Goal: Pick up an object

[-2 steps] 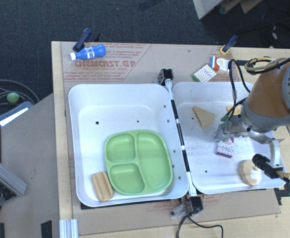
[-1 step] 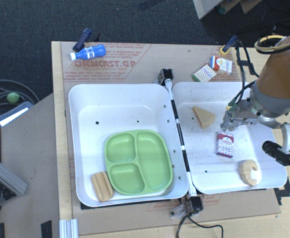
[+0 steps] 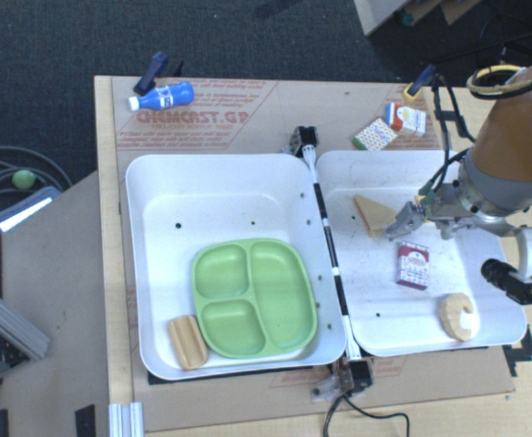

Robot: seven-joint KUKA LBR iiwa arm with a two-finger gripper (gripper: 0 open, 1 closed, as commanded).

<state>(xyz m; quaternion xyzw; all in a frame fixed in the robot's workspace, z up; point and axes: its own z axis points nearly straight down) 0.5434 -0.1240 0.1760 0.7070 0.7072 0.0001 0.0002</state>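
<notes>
gripper [image 3: 403, 223] beside the wedge [image 3: 373, 213]
wedge lies just left of it, touching perhaps (finger spread: cannot tell).

bins [image 3: 157, 208]: glossy white plastic | tray [image 3: 252, 297]: matt green plastic (smooth) | bench [image 3: 248, 107]: cardboard

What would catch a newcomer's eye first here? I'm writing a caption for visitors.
The green divided plate in the left bin, with a tan wooden block beside it. Next, the arm's tool low in the right bin, beside a tan wedge, with a red card box nearby.
</notes>
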